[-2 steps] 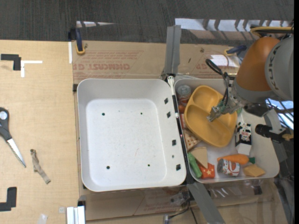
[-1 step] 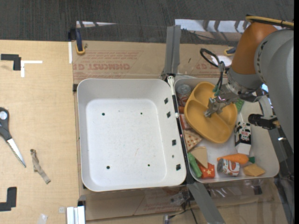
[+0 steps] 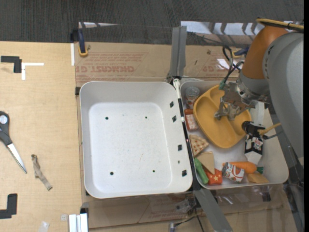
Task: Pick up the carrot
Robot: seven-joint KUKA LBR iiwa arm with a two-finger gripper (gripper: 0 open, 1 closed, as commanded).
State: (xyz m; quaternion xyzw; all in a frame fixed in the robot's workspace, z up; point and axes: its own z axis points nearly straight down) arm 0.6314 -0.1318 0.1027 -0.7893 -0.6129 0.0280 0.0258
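1. The task looks barely begun: the carrot (image 3: 246, 166) lies untouched near the front of the right bin (image 3: 276, 177), beside a small can (image 3: 233, 173).
2. The jaws (image 3: 227, 111) hang over a yellow dish (image 3: 217, 124) further back in that bin; whether they are spread or pressed together, I cannot tell.
3. The carrot sits well apart from the jaws, toward the bin's front edge, so reaching, lowering and gripping are all left.
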